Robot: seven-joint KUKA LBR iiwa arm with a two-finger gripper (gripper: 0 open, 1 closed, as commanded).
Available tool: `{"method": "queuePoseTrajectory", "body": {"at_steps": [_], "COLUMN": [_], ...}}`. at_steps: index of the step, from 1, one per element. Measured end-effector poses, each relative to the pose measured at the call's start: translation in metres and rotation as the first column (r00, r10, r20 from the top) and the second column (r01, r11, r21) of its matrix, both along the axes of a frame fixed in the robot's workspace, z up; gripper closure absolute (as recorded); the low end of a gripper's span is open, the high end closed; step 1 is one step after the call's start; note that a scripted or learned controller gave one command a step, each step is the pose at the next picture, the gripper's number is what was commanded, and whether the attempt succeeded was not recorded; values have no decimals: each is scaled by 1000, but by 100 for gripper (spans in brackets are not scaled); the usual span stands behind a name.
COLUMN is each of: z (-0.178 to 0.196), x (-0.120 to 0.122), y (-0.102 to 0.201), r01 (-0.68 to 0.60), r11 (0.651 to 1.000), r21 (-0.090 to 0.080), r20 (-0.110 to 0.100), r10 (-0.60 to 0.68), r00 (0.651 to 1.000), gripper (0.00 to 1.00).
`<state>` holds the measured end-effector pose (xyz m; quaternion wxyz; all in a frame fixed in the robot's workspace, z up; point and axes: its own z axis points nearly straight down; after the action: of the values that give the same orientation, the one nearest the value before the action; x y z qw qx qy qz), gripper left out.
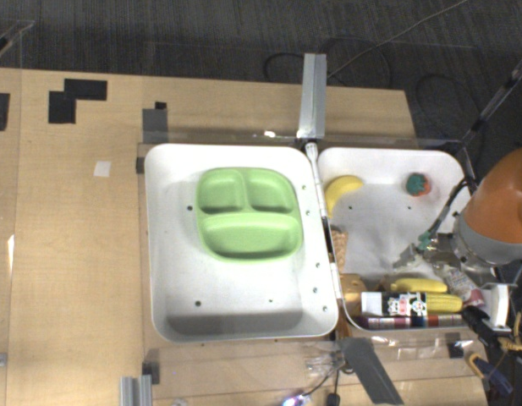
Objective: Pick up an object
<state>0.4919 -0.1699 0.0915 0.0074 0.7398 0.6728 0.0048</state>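
End effector (423, 256) seemingly half-hidden beside yellow bottle (425, 286) in right bin (375, 163).

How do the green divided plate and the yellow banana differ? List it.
The green divided plate lies in the left bin; the yellow banana lies in the right bin. The plate is far larger. The plate is a flat, squarish tray with three compartments; the banana is a small, rounded, curved piece. Both lie apart from the gripper.

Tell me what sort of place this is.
Probably a robotics lab or test cell: a wooden bench holds two white bins, one with a green divided plate, the other with jumbled small items; loose cables run across dark carpet, and a robot arm reaches in.
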Motion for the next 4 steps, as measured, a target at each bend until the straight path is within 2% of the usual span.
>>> {"method": "queuePoseTrajectory", "body": {"at_steps": [1,2,3,4], "z": [24,0,78,1], "x": [68,19,45,121], "y": [61,34,6,61], "r01": [-144,-69,-74,24], "r11": [990,998,997,1000], "r21": [4,3,3,4], "r20": [-11,0,-11,-11], "r10": [144,69,74,-24], "r00": [989,998,997,1000], "gripper": [0,0,0,0]}}
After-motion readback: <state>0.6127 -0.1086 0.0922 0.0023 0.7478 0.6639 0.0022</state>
